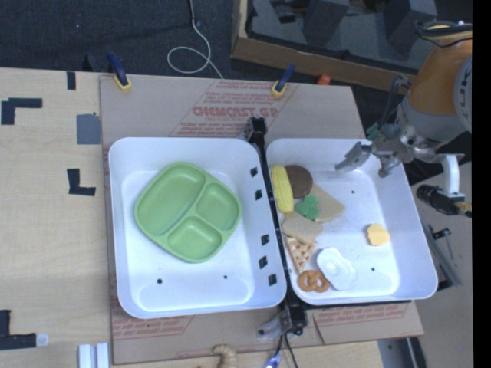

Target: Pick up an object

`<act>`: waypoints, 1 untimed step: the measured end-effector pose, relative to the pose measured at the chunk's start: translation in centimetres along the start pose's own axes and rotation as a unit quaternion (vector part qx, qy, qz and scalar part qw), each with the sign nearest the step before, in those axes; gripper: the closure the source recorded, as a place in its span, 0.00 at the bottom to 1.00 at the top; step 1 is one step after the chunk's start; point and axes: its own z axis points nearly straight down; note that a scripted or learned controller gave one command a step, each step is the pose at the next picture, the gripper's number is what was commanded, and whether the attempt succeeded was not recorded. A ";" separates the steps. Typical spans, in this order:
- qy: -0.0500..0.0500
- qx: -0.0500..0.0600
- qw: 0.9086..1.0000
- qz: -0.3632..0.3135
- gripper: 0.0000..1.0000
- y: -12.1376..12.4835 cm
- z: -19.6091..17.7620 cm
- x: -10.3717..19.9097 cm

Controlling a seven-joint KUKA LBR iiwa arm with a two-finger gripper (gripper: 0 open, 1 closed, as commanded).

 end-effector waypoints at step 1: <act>0.000 0.000 1.000 0.001 0.00 -2.0 11.0 4.5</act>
